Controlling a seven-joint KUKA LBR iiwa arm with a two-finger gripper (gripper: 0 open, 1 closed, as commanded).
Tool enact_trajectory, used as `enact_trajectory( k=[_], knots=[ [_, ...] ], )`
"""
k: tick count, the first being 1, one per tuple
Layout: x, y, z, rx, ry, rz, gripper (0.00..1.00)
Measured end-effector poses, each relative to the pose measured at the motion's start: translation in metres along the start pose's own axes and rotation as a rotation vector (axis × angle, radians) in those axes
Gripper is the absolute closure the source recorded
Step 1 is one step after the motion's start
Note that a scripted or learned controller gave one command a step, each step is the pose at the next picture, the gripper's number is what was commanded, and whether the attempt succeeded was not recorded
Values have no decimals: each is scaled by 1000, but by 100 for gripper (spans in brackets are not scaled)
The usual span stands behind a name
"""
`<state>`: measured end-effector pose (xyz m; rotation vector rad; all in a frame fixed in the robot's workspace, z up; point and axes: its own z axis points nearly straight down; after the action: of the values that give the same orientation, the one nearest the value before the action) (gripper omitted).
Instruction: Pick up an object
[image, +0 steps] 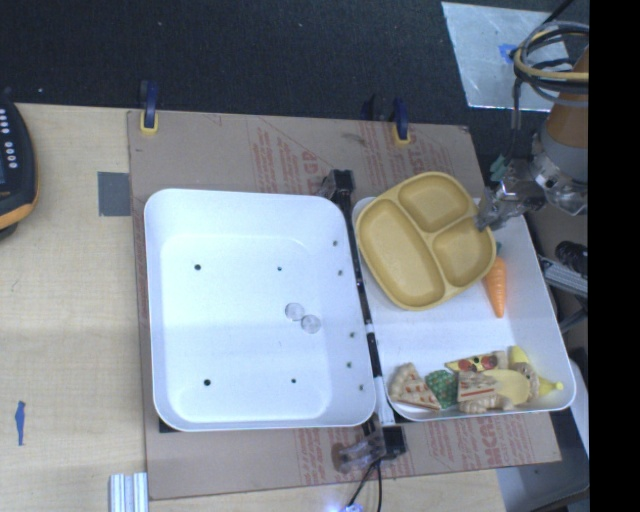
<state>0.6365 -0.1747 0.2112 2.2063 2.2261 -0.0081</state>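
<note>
While hovering at the far right edge of the yellow divided plate (425, 240), gripper (497, 207) poised for rim grab; finger state unclear; carrot (496, 284) just beside plate.

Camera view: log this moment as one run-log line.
gripper: at right bin's far edge, over yellow divided plate's rim | carrot: beside plate | toy food pile: near corner | nothing lifted

Yellow three-compartment plate (425, 240) lies flat at the far end of the right bin (530, 320), tilted askew, compartments facing up.
</note>
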Motion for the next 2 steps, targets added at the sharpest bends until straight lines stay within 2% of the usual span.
enact_trajectory(
  k=[1, 2],
  knots=[
    [-10, 19, 21, 7, -1, 4, 100],
    [-36, 18, 11, 8, 7, 6, 100]
  ],
)
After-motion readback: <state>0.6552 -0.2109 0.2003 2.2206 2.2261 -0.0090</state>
